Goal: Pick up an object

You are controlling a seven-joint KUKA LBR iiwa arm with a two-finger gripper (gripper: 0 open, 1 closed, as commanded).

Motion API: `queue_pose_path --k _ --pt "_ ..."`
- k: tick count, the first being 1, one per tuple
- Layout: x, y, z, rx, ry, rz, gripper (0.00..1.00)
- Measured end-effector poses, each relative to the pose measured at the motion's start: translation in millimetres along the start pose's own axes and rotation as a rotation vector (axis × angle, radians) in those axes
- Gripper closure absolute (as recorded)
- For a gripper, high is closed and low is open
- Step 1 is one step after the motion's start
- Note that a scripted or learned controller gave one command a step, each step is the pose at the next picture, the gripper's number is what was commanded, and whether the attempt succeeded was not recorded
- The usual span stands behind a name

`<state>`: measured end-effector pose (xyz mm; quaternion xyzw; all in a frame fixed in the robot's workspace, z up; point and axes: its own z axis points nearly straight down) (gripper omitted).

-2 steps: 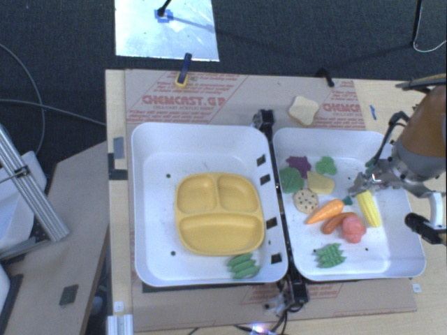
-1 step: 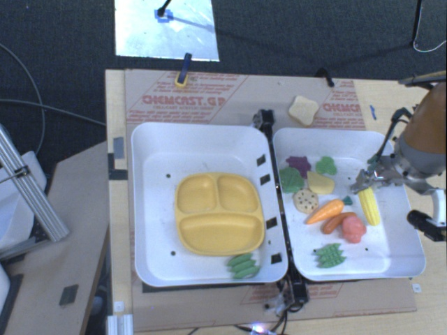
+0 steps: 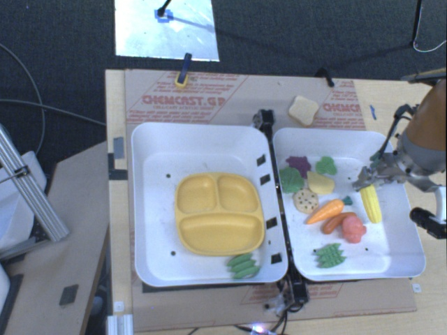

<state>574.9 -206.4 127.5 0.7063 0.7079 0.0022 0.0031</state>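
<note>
Several toy foods are seen in the right bin [image 3: 398, 260] from the camera view, where the gripper [image 3: 368, 180] is poised at the far right side. Whether anything is clasped cannot be told. A corn cob [image 3: 370, 204] lies just below it, a carrot [image 3: 325, 211] further left. The approach step seems in hand; a descent onto the corn would be needed next.
</note>
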Motion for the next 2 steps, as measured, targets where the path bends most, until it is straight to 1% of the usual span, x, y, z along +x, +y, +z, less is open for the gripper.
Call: queue_pose_path --k 1,2 --pt "85 -25 -35 0.005 0.005 -0.008 1.00" --pt "206 -17 -58 0.003 0.006 -0.015 1.00"
